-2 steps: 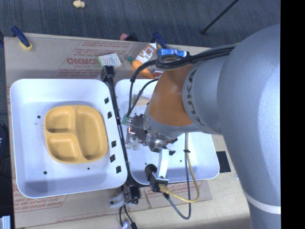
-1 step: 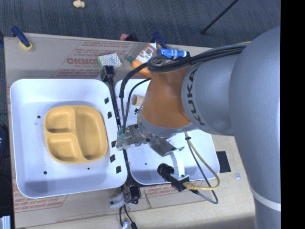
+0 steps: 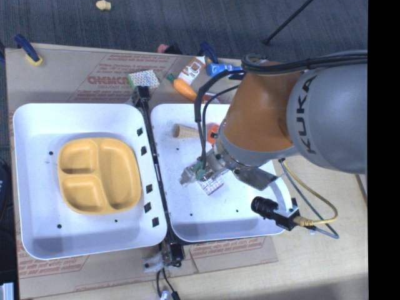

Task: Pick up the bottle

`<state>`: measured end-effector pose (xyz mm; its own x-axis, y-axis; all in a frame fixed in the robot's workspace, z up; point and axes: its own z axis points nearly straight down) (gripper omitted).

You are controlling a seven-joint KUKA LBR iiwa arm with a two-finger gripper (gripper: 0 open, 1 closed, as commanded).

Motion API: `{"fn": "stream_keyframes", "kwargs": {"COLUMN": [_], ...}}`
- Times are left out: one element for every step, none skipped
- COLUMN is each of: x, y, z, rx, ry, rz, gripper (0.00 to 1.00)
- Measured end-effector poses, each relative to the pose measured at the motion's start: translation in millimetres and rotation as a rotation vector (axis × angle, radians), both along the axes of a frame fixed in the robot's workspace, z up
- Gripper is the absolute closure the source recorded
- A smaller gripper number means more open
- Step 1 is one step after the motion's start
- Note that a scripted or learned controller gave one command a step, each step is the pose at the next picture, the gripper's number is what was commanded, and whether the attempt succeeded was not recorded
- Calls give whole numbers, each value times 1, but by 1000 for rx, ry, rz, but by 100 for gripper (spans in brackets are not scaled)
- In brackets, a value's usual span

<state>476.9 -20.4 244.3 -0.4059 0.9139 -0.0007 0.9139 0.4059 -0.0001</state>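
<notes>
White shallow right bin holds the gripper, low over its floor among small items, including a patterned packet; finger state cannot be told. Yellow three-compartment plastic tray sits in the left bin. Tan cone lies further back in the right bin. Orange-and-white bottle lies on cardboard beyond the bins, well apart from the gripper.
</notes>
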Motion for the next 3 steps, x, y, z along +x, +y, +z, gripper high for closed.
{"fn": "stream_keyframes", "kwargs": {"x": [-1,0,-1], "y": [65,25,100], "z": [-53,38,-47], "rx": [1,-1,1], "ry": [5,-1,5], "rz": [257,517,569], "gripper": [100,100,100]}}
